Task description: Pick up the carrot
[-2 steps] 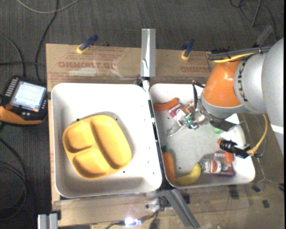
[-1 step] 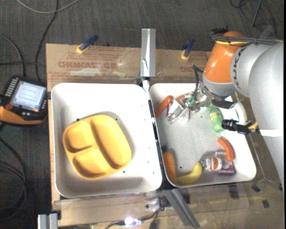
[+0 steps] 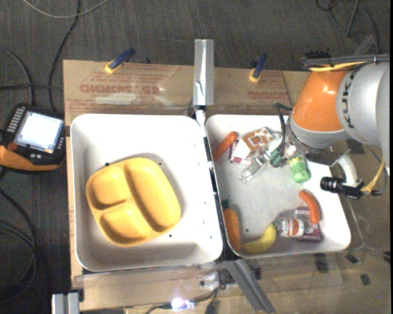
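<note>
The carrot (image 3: 231,228), a short orange piece, lies against the left wall of the right bin (image 3: 275,248), near its front corner and touching the banana (image 3: 262,239). My gripper (image 3: 277,154) hangs low over the back of the same bin, beside a green bottle (image 3: 299,169) and a clear wrapper. It is well behind and to the right of the carrot, with nothing visibly held. The grey arm with its orange band (image 3: 321,103) covers the bin's back right corner.
The right bin also holds an orange-red stick (image 3: 224,146) at its back left, a printed packet (image 3: 257,139), a sausage (image 3: 310,205) and a small can (image 3: 293,227). In the left bin (image 3: 85,133) sits a yellow divided plate (image 3: 133,200).
</note>
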{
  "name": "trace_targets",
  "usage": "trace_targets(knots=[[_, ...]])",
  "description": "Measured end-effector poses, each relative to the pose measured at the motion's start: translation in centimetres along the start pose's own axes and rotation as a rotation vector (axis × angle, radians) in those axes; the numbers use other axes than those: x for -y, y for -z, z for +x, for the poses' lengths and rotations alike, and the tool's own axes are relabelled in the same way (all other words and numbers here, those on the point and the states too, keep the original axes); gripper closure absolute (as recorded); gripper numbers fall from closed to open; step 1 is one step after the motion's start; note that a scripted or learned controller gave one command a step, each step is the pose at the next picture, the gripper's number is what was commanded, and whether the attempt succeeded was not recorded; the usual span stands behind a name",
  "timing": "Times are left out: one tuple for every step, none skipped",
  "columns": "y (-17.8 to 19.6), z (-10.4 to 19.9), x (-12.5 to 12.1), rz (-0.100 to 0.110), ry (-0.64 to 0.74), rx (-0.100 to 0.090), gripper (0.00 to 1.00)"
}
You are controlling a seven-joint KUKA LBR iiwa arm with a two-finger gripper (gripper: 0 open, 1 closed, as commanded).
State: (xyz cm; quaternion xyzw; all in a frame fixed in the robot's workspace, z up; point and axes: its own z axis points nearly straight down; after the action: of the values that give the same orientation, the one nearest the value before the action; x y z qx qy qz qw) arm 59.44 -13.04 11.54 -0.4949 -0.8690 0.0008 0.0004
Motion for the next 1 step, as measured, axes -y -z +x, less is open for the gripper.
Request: trace_targets(knots=[[-2.58, -5.50, 1.11, -0.009, 0.287, 0.009, 0.00]])
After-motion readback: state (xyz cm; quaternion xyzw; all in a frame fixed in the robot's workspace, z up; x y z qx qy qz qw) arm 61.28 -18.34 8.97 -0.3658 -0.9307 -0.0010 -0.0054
